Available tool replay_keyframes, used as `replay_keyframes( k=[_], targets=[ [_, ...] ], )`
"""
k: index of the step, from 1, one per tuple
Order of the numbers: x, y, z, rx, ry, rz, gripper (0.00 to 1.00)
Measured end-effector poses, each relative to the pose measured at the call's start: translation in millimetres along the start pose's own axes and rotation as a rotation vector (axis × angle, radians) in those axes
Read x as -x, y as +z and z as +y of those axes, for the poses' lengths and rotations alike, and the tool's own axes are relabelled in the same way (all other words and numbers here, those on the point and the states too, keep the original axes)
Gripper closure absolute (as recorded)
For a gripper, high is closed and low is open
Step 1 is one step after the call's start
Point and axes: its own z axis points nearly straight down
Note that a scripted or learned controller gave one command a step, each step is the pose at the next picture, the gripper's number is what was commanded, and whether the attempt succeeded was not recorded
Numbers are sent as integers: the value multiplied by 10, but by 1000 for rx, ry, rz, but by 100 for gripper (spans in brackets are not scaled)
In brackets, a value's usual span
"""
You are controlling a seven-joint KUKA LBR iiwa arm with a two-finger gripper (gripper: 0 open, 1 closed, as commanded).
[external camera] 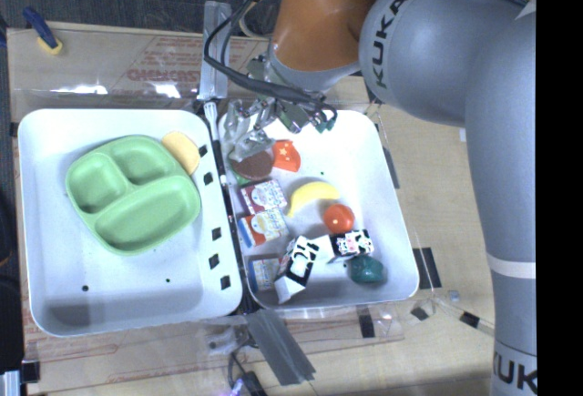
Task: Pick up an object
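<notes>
brown object: round, lay at right bin's upper left, touching the red piece.

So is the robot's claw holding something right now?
Claw: down in the right bin, just above the brown object; whether it grips anything cannot be told.

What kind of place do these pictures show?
Probably a robotics lab's grasping test bench: a grey KUKA arm reaches over two shallow white bins, with small toy food like a yellow plastic banana.

Single fixed overhead camera, slanted down, both white bins framed; arm entering from right.
</notes>
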Motion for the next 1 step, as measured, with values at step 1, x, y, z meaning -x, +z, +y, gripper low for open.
replay_keyframes(
  k=[1],
  targets=[
    [-490, 9, -445, 3, -192, 3, 100]
  ],
)
